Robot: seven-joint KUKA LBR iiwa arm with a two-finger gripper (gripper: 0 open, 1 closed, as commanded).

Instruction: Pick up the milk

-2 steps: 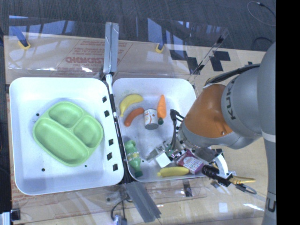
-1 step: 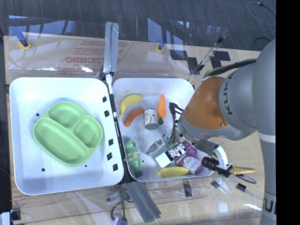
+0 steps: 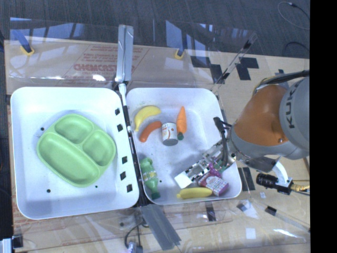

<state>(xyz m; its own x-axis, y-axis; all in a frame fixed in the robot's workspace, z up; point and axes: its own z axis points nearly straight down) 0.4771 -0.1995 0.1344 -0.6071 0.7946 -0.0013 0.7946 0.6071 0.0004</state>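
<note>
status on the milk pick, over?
Claw low in right bin, near front corner. Milk carton lying right by claw, grip not confirmed. Yellow banana tight against carton's front side.

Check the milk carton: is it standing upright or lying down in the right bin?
Lying down: the milk carton shows its broad pink side, flat on the right bin floor beside the gripper.

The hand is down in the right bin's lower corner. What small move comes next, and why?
Probably a short shift toward the small pink milk carton. The hand sits just up-left of it, and nothing shows between its parts. A yellow banana lies close below, so keep the shift small.
</note>
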